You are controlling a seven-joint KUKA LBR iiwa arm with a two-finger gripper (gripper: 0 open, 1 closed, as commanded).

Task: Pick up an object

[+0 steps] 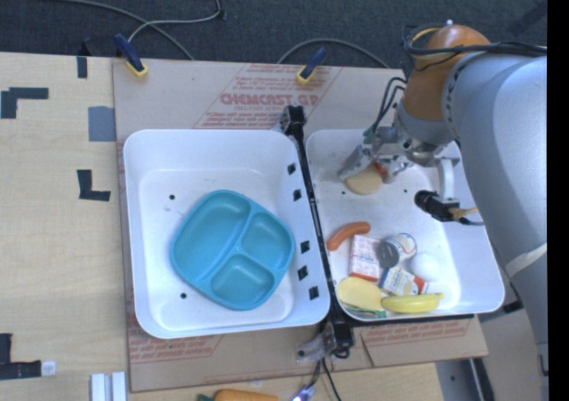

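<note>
My gripper [366, 165] hangs low over the back of the right bin [476, 252], under the orange band of the arm. A tan rounded food piece [362, 183] lies right at the gripper's tip, touching it or just below it. A small red bit shows beside that piece. Whether the piece is gripped is not clear from this angle. Toward the front of the same bin lie an orange sausage [348, 234], a red-and-white carton [364, 257], a white ball [427, 266] and a yellow banana [411, 303].
The left bin [147, 212] holds a blue divided plate [233, 250]. A black divider [307, 204] separates the two bins. The grey arm [507, 150] covers the right bin's back right corner. Yellow-and-blue clamps [132, 54] hold the cardboard at the back.
</note>
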